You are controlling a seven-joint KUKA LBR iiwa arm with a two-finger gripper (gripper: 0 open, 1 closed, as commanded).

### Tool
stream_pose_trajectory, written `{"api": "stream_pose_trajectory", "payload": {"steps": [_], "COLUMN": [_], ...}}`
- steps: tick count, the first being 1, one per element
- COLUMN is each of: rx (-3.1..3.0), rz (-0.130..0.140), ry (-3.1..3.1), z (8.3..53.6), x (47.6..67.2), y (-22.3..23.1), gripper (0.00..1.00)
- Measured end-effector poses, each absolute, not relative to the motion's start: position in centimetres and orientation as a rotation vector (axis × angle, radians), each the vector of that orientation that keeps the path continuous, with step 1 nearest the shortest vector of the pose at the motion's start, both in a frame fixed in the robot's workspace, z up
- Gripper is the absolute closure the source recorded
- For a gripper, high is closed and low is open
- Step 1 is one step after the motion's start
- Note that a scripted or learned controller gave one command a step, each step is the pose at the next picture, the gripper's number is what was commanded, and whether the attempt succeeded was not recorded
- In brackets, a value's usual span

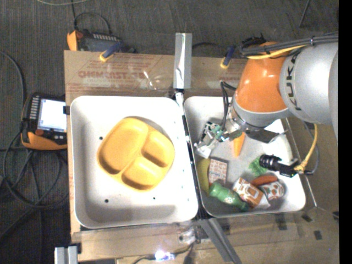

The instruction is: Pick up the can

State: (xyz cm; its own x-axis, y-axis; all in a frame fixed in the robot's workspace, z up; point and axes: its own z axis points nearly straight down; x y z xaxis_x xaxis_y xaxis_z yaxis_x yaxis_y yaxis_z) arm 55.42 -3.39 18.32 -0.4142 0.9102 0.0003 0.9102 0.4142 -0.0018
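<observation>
We are looking down on the right bin (300, 199), where the can (273, 190) is lying on its side near the front right corner, its printed wrap white and red-brown, touching a similar printed packet (247, 192) on its left and a red sausage-shaped toy (265, 179) just behind it. We are judging it stiff, light and smooth-walled, so it is likely rolling or slipping easily; we are advising a grasp across the middle of its round body, fingers closing square to its long axis, clear of the neighbours. The gripper (208, 138) is hovering over the back left part of that bin, well apart from the can, and we cannot tell how it is set. The orange carrot toy (238, 143) is hanging just beside it. The green bottle (224, 194) is lying left of the can.
</observation>
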Motion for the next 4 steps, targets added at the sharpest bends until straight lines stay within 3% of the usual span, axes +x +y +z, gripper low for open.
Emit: {"api": "stream_pose_trajectory", "payload": {"steps": [1,2,3,4], "rx": [-1.896,-1.837,-1.893,-1.890], "rz": [0.003,0.001,0.003,0.006], "ry": [-2.502,-2.546,-2.504,-2.504], "z": [22.9,26.1,24.9,25.7], "x": [56.2,55.3,57.0,57.0], "y": [4.8,6.3,9.2,9.3], "gripper": [1.00,1.00,1.00,1.00]}}
